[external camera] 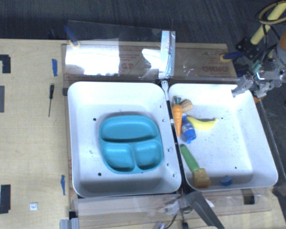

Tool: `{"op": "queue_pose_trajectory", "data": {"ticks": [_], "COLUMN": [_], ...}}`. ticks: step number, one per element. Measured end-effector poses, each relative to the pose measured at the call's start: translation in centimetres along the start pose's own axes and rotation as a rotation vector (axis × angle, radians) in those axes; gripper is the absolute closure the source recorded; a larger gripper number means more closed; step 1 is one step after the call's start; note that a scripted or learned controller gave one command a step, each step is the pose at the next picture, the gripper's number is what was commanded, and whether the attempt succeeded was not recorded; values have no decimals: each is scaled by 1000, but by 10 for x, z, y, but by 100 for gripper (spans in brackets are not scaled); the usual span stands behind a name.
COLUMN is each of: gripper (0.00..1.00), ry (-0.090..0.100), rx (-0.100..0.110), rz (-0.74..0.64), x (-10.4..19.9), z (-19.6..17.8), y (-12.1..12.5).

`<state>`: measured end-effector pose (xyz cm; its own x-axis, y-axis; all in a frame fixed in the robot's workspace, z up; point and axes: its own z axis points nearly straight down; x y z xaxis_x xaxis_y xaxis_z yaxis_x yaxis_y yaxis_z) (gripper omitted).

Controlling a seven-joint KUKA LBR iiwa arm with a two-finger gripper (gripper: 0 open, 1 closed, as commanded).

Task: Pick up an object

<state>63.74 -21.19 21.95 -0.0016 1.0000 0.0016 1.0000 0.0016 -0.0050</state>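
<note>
The right bin (243, 142) holds several small objects along its left wall. An orange carrot (178, 118) lies upright in the view, with a yellow banana (201, 123) to its right and a blue crumpled item (188, 134) just below. A tan and green piece (184, 105) sits above the carrot. A green-handled tool (189, 158) ends in a tan block (201, 178) near the front edge. A small blue cap (226, 180) lies beside it. My gripper (250, 87) hovers over the right bin's far right corner, well away from all of these, with nothing seen in it.
The left bin (81, 109) contains a blue divided tray (131, 142). A clear plastic panel (128, 56) stands behind the bins. Cables and a yellow hose (271, 13) hang at the arm, top right.
</note>
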Motion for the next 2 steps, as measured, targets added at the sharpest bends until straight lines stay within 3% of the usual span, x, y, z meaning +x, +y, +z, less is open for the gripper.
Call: {"op": "queue_pose_trajectory", "data": {"ticks": [1,2], "gripper": [0,0], "ry": [-5,3], "rx": [-8,8], "rz": [-156,-151], "x": [-9,62], "z": [-81,62], "y": [-1,15]}}
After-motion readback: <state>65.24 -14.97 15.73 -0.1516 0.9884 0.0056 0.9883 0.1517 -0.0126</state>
